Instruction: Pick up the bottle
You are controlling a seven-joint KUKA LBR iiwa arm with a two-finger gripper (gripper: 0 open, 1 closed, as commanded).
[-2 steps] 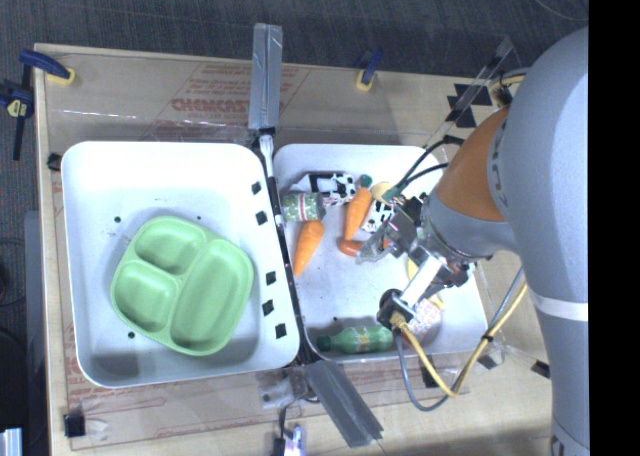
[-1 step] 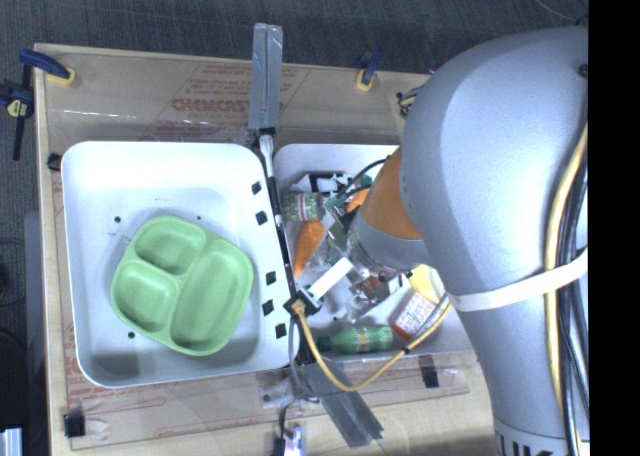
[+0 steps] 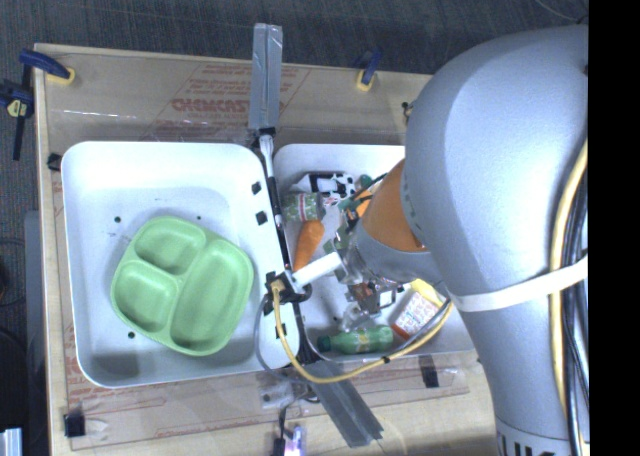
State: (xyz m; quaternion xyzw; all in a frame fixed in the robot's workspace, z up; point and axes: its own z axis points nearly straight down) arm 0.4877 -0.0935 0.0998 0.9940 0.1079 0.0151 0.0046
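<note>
Your gripper (image 3: 358, 306) hangs low in the right bin (image 3: 300, 159), can't tell its state honestly, and the green bottle (image 3: 357, 341) lies on its side right under it, orange carrot (image 3: 310, 239) up-left.

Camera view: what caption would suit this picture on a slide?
Grey arm reaches into the right bin above a green bottle; a green divided plate lies in the left bin.

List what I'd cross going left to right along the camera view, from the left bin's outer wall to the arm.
Left white bin → green three-compartment plastic plate → divider between the bins → orange carrot-shaped toy → green plastic bottle lying on its side → grey arm.
</note>
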